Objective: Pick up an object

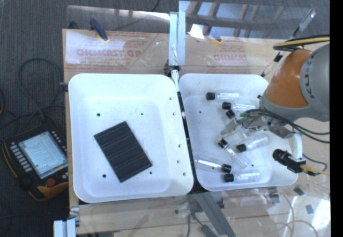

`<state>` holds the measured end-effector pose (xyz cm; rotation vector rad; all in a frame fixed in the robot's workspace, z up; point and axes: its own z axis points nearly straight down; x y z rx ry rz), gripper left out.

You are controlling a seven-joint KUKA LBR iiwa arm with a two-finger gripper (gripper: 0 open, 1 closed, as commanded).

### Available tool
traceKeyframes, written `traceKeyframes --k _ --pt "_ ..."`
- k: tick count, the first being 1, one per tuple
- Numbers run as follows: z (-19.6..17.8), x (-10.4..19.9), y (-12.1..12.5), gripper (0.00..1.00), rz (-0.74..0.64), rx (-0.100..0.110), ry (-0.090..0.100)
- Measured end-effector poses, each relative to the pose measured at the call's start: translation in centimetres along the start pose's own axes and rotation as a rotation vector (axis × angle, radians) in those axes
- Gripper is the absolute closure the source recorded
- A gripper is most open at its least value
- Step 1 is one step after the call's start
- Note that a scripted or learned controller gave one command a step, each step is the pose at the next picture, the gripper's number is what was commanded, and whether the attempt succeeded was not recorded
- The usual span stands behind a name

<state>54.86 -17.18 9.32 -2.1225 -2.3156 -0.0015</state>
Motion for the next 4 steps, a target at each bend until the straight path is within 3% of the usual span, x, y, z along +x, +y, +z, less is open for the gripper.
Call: traceKeyframes --k 1,2,3,4 --pt "0.2 -0.2 -3.5 0.00 -0.032 -0.018 -0.008" --pt "0.2 -0.2 -3.5 0.00 -0.032 -0.018 -0.008" --pt "-11.2 -3.0 -1.8 0.00 -0.103 -0.001 -0.002" --pt "0.0 -1.1 -0.8 0.00 -0.170 0.000 0.000"
